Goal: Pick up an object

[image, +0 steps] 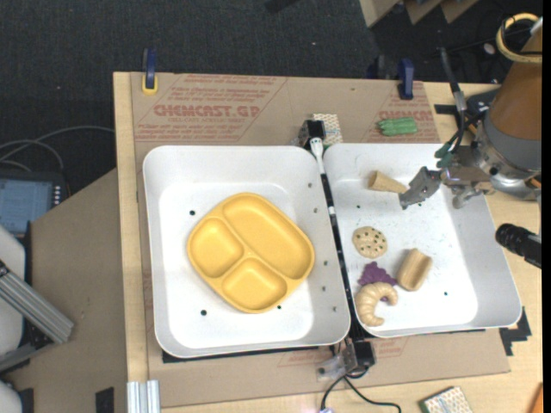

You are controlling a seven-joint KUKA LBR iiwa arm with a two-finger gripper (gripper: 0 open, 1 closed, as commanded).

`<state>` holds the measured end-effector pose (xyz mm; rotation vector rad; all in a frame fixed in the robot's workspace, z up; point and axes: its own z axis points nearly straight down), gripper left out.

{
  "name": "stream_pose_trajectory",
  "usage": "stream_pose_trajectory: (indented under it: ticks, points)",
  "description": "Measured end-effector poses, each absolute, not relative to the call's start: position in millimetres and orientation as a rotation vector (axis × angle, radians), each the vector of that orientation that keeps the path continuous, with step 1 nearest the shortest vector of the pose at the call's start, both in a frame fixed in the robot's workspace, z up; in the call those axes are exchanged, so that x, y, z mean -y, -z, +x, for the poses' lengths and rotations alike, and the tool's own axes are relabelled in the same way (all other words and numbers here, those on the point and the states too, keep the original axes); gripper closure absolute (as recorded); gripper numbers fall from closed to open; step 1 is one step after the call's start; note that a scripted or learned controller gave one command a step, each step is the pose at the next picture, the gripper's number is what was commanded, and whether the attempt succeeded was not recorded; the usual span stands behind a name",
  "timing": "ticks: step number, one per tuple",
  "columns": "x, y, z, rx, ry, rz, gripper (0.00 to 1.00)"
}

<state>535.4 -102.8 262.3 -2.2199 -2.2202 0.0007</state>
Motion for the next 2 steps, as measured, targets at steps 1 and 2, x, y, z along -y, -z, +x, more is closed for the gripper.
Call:
stream_pose_trajectory:
  ticks: [1,2]
  points:
    - [162.0,-172.3,517.9,2.208,-0.011,-2.223,0.0]
    - [146.3,-80.8,528.3,2.22,-0.001,-2.218,0.0]
